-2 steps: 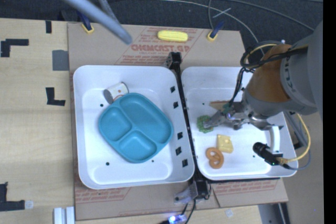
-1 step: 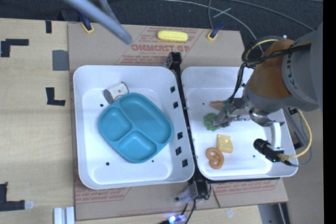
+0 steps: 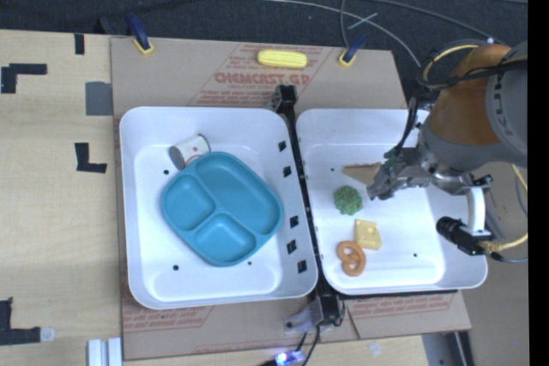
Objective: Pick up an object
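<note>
**Camera view: two white bins on a cardboard-covered bench, arm over the right bin**

Left bin (image 3: 137, 210): a shallow, glossy white tray with rounded corners. It holds a blue divided plate (image 3: 221, 207), smooth plastic with three moulded compartments, lying flat and turned at an angle. Just beyond the plate's upper left corner lies a small white cup (image 3: 189, 150) on its side, its dark mouth facing left. Bare white floor remains along the bin's near edge and right side.

Right bin (image 3: 412, 270): same form, touching the left bin along a dark central divider with clips. Three small objects sit in its left half: a green, knobbly broccoli piece (image 3: 347, 201); a pale yellow cheese wedge (image 3: 368, 234) with holes, near and to the right of it; and a brown, twisted pretzel (image 3: 350, 257), just beside the cheese at the near side. The three lie close but apart.

Gripper (image 3: 380, 186): dark, reaching in from the right beneath the grey and orange arm (image 3: 472, 116), poised above the bin floor just right of the broccoli. Whether its fingers are spread or closed cannot be told; nothing is seen between them. A brownish flat shape lies at the floor just beyond it.

Surroundings: brown printed cardboard (image 3: 249, 81) under both bins, held by blue-and-yellow clamps (image 3: 141, 39) at the far edge; a yellow corn cob (image 3: 281, 58) rests on it. Pale wood bench (image 3: 43, 210) to the left; dark carpet with cables beyond.
</note>
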### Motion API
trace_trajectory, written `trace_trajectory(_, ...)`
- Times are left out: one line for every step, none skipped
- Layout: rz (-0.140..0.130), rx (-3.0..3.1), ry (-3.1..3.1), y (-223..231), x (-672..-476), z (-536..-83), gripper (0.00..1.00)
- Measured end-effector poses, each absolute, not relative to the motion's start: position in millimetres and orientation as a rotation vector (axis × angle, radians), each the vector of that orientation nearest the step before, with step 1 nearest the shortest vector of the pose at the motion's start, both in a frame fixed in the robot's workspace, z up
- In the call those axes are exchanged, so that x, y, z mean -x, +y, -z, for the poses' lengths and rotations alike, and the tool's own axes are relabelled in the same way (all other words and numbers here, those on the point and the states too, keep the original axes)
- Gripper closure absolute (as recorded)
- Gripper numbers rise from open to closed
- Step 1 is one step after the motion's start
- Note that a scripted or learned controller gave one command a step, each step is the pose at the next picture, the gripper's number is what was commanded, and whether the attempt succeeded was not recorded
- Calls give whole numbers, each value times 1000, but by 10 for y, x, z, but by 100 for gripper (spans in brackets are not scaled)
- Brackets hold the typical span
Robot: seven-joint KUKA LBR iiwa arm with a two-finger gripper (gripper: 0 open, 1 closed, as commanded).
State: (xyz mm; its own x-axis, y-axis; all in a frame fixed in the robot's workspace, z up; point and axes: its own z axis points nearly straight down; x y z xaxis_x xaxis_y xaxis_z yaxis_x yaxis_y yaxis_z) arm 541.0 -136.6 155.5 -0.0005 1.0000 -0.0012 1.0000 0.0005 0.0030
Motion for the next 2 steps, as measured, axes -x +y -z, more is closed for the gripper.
trace_trajectory(-3, -2217, 2221, -1299, -5386, -2156, 100)
trace_trajectory(-2, -2218, 2221, -1297, -5395, -2470, 100)
